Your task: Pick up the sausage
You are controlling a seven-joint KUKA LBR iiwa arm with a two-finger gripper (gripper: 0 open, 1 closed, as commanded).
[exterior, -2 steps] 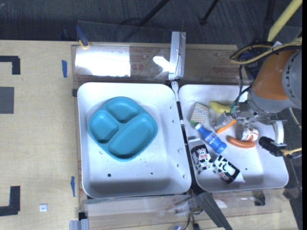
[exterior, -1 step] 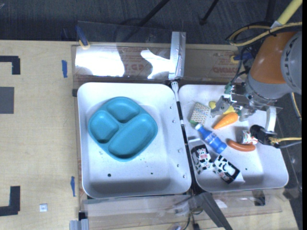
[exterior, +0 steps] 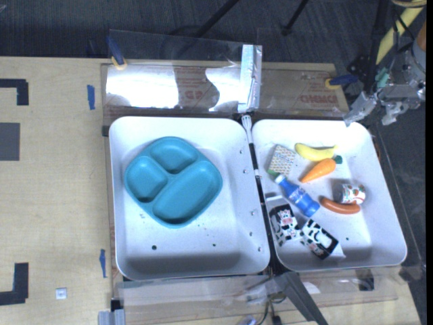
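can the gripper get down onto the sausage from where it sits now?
Probably yes. The gripper sits past the right bin's far corner, and the sausage lies uncovered, though a small can touches it.

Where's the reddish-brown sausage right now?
The reddish-brown sausage lies in the right white bin, toward its right side, just below the small can and right of the blue bottle.

sausage (exterior: 340, 206) open above, can (exterior: 352, 194) touching, bottle (exterior: 298, 196) near

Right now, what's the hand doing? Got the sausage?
Hand: above the right bin's far corner, open or shut cannot be told. Sausage lies in the bin, not held.
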